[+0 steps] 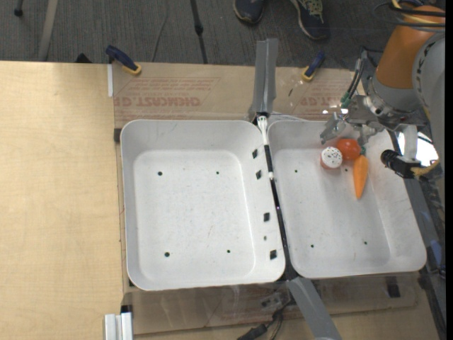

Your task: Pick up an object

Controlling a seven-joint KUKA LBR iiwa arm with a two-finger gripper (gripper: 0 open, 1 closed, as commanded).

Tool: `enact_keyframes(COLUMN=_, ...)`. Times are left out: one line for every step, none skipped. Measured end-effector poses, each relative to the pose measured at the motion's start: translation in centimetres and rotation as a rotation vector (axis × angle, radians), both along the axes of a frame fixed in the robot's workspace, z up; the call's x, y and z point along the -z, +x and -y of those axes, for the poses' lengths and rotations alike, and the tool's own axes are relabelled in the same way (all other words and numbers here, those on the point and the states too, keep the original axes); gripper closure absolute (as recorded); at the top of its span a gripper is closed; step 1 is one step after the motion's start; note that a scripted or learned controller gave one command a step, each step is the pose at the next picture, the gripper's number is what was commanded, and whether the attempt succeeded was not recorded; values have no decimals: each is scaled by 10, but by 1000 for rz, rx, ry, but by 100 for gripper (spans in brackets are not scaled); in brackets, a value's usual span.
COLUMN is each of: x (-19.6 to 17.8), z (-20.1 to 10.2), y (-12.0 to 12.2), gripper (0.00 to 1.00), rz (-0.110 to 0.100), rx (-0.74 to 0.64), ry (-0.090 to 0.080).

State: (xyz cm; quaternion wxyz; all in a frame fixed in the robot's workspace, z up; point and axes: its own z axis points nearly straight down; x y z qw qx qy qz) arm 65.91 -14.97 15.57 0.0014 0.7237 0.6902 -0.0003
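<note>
We see the things to pick up in the right bin (396, 250): a small white and grey round object (331, 157), a red ball-like object (348, 148) touching it on its 3 o'clock side, and an orange carrot (360, 176) that lies just below the red one, with its thin end pointing to 6 o'clock. All three sit close together in the far part of the bin, toward 12 o'clock from its centre.

Going from left to right, first comes the wooden bench top (53, 190), then the left bin (134, 211), a shallow white tray with a few dark dots on its floor. A grey divider bar (266, 83) stands behind the place where the two bins meet. The right bin holds the three objects.

The gripper (352, 122) hangs at the far edge of the right bin, just above the red object. We cannot tell how its fingers stand, because the metal parts blend together there. The arm (407, 55) is cut off by the right border. At the top edge, two shoes (283, 2) are only partly seen.
</note>
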Motion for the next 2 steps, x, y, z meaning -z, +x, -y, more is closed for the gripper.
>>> enact_keyframes(x=65, z=30, y=-93, gripper=0, rz=-4, rx=-172, ry=2)
enact_keyframes(x=67, z=31, y=-9, gripper=0, rz=-40, rx=-155, ry=12)
